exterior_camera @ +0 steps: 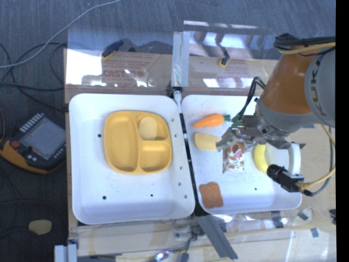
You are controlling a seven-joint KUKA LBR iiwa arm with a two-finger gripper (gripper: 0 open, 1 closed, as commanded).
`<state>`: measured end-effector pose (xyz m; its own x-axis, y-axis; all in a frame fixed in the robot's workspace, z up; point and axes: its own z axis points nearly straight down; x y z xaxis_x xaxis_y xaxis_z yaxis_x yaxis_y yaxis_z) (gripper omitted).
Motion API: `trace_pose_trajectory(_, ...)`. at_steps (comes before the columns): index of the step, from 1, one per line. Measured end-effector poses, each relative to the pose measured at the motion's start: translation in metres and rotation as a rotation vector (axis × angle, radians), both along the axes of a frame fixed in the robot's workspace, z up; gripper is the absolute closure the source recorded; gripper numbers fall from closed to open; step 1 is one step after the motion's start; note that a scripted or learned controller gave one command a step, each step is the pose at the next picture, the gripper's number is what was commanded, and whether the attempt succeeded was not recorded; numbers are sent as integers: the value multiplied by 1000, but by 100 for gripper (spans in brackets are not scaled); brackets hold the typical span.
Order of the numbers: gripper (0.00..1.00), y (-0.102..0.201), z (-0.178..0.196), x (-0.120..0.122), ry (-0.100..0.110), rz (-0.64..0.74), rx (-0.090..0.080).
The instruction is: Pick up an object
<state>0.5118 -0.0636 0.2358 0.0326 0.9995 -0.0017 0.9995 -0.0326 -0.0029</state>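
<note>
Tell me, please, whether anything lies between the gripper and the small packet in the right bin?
Nothing visible does. The gripper hangs directly over the packet, at its upper end. The pale yellow piece lies beside it to the left, the carrot beyond that.

A robotics lab: a grey and orange industrial arm (pixel 297 86) reaches over a counter (pixel 136 72) bearing two white bins (pixel 87 201), with a handheld control pad (pixel 32 143) and loose cables (pixel 82 10) lying on grey carpet (pixel 32 26).
</note>
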Motion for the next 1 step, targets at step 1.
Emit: trace_pose_trajectory(1,100,20,81,29,-1,-188,-3)
